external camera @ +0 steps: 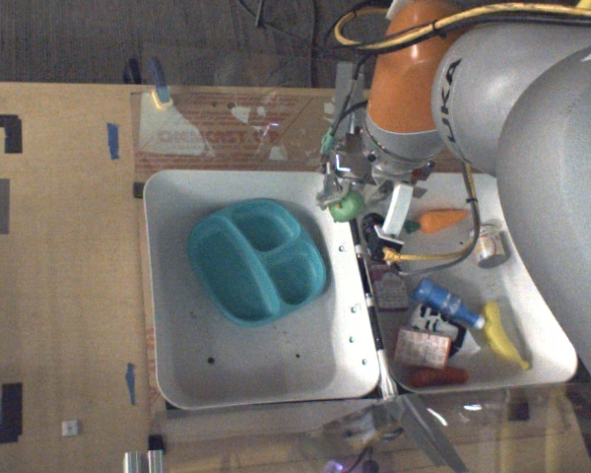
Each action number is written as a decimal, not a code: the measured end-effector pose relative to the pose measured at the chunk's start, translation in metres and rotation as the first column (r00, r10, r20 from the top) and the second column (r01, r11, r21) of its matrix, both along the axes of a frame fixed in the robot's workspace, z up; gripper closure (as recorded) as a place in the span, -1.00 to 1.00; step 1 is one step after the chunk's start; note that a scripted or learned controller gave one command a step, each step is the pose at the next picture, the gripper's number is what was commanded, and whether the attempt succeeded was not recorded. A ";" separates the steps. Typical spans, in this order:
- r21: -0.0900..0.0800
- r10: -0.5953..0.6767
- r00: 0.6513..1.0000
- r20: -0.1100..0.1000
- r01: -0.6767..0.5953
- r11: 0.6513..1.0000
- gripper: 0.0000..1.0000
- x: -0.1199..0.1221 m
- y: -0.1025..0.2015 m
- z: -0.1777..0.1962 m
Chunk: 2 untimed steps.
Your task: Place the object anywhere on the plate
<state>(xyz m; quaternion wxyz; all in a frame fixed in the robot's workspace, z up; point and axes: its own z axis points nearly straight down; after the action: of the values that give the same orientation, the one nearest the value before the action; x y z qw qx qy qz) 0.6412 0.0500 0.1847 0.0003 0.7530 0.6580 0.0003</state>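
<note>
Tool: the tool (347, 197) hangs at the upper middle of the frame, over the seam between the two bins; a small green ball (348, 206) sits between its fingers, so it is holding that.
Ball: likely light, smooth and round, apt to roll or slip; a grip across its middle suits best.
Plate: the teal divided plate (258, 260) lies in the left bin (167, 294), just left of the ball.
Other bin: carrot (441, 221), banana (502, 335), blue bottle (447, 302).

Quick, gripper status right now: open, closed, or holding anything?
Gripper: shut on the small green object, held at the seam between the two bins, just right of the teal plate.
</note>
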 end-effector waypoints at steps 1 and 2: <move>0.000 0.017 1.000 0.000 -0.017 1.000 1.00 -0.008 0.057 0.008; 0.000 0.116 0.993 0.001 -0.116 0.993 1.00 -0.005 0.074 0.015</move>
<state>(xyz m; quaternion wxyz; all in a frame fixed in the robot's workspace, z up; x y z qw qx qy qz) 0.6365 0.1238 0.1993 0.0007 0.7133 0.7008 0.0008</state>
